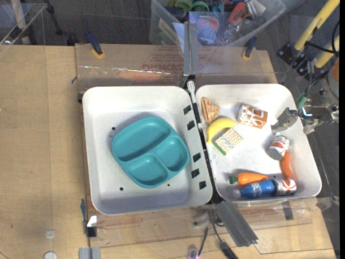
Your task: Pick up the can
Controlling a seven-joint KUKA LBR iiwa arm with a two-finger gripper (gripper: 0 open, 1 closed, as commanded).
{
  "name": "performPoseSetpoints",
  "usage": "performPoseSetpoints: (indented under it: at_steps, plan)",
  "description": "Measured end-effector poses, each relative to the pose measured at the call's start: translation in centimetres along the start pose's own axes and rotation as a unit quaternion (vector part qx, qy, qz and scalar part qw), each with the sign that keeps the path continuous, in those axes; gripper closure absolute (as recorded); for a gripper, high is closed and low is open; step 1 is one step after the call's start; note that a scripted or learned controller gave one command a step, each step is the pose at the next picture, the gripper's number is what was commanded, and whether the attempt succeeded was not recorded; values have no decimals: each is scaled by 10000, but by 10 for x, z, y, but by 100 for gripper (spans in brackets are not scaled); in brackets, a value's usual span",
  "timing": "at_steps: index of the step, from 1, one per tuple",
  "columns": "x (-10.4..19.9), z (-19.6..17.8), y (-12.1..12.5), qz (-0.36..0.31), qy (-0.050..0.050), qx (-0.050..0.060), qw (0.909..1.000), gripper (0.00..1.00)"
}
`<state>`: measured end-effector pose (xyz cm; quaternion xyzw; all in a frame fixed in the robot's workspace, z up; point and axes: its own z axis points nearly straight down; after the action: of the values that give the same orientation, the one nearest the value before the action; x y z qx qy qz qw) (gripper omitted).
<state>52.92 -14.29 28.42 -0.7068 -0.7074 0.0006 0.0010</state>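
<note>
Gripper (284, 118) sat over the upper right part of the right bin (253, 90), reaching in from the right edge. Whether the jaws were apart or together could not be told at this resolution; nothing was visible between them.

Can (278, 146) lay on its side on the bin floor just below the jaws, apart from them. An orange sausage-shaped item (288, 165) lay directly beyond the can, farther below the jaws. Left of the jaws: small orange-and-white carton (253, 116), then banana (221, 127) with a patterned card (228, 140) against it, and a sandwich wedge (209, 109). Far below-left of the jaws, by the near wall: carrot (249, 178) above a blue bottle (259, 189).

Teal divided plate (149, 151) lay in the left bin (135, 93), well left of the jaws.
</note>
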Motion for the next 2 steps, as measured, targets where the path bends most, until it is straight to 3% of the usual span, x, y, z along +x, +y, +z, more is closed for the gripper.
performPoseSetpoints:
  at_steps: [1,2]
  plan:
    - [-54,155,30,287,3,0,9996,0]
    - [-51,193,39,72,21,-46,10000,0]
